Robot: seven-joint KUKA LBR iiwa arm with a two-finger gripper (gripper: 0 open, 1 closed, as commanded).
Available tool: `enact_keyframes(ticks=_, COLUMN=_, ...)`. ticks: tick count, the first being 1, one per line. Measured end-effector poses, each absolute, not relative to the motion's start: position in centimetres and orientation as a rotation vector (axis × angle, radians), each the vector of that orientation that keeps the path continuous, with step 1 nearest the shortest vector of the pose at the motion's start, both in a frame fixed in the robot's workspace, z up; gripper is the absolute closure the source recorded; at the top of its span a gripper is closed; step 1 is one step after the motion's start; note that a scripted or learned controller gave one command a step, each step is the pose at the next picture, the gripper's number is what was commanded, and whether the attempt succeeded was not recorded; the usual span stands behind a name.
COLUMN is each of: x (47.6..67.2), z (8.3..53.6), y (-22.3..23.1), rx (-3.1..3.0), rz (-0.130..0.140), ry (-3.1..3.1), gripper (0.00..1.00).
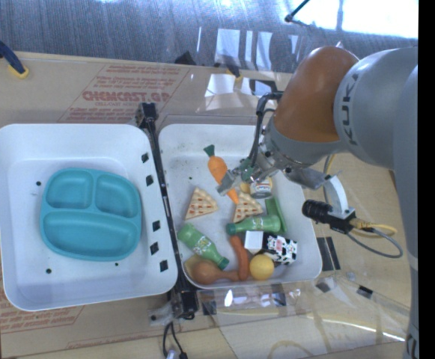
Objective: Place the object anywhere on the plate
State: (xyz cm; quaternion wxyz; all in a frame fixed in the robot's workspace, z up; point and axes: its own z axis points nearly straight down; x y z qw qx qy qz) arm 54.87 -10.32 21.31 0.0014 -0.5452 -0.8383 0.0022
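Counter [112, 96], cardboard-topped, printed red lettering; two white bins: left bin [7, 223], right bin [174, 155]; black clips [148, 114] between them; blue-and-yellow clamp [10, 58] at far left corner; yellow cable [374, 230] at right

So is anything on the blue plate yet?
No, nothing yet. The blue plate in the left bin shows all three compartments bare. The toy food, such as the carrot, lies in the right bin.
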Motion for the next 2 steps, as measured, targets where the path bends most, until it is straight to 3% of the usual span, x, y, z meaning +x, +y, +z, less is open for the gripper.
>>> enact_keyframes(ticks=1, x=54.2, z=21.8, y=-2.0, rx=-1.808, rz=0.007, ry=-2.555, gripper=1.00)
enact_keyframes(ticks=2, x=52.2, z=20.5, y=5.9, rx=-1.790, rz=0.008, ry=-2.572, gripper=1.00)
